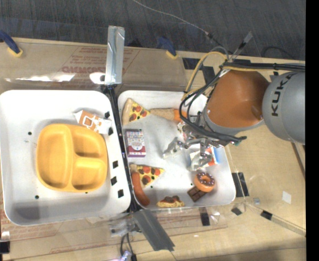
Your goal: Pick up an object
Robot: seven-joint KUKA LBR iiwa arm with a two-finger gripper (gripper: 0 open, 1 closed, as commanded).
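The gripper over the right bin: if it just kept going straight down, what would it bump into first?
Probably the bare white floor of the right bin. The gripper points down there, with the donut just beside it toward the near edge. Depth is hard to judge from above.

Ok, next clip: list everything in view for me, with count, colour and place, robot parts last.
White bins: 2, side by side on the bench.
Divided tray: 1, yellow, left bin.
Small packet: 1, orange and white, left bin, behind the tray.
Pizza slices: 2, right bin, far and near left.
Card: 1, purple, right bin.
Donut: 1, orange-frosted, right bin near corner.
Arm: grey, orange band.
Gripper: over the right bin.
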